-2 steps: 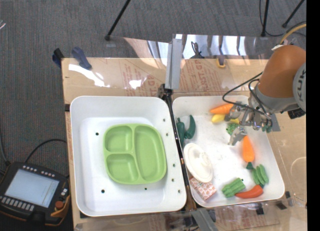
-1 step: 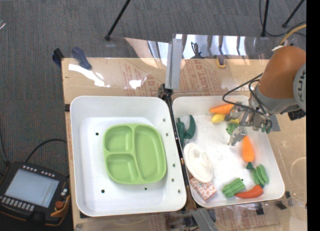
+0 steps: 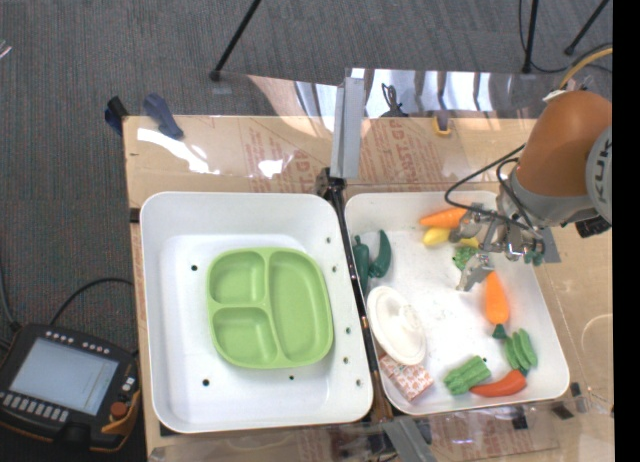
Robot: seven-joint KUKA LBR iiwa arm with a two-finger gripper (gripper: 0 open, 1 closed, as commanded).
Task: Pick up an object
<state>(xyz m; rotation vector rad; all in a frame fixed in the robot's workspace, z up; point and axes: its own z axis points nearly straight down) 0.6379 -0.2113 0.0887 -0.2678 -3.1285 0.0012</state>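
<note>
The left white bin (image 3: 170,240) holds a green divided plate (image 3: 270,307) with three compartments, lying flat near its middle. Both bins sit on a surface (image 3: 240,155) covered with brown cardboard under a clear, glaring sheet. A metal post (image 3: 347,130) rises at the back between the bins. At the lower left, off the surface, lies a control pendant (image 3: 62,382) with a grey screen and a black cable. Tripod legs (image 3: 245,20) stand on the grey carpet (image 3: 100,30) behind.
</note>
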